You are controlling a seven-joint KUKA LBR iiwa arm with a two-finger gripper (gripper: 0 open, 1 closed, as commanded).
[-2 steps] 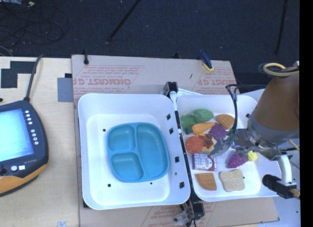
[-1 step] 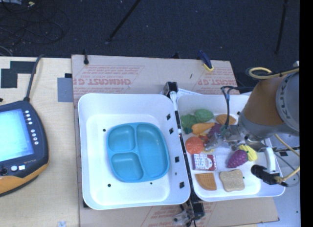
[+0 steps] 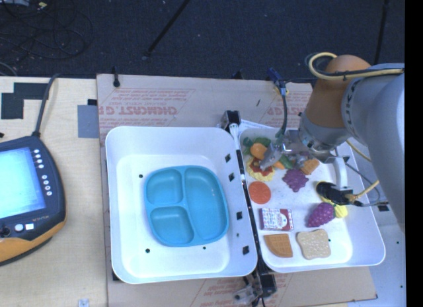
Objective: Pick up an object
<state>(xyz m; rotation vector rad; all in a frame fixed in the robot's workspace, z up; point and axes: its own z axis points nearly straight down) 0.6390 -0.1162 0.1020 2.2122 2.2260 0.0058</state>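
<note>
Two white bins sit side by side on the desk. Left bin carries a blue divided plate. Right bin has the toy food. The tool is down at that bin's far-left corner, among green/orange pieces. It's touching or v. close, can't tell which, nor whether it's open, closed or gripping any. Nr bin centre: red disc, purple grapes. Along the near edge: red carton, cracker, toast, w/ 2nd grape bunch just behind the toast.
</note>
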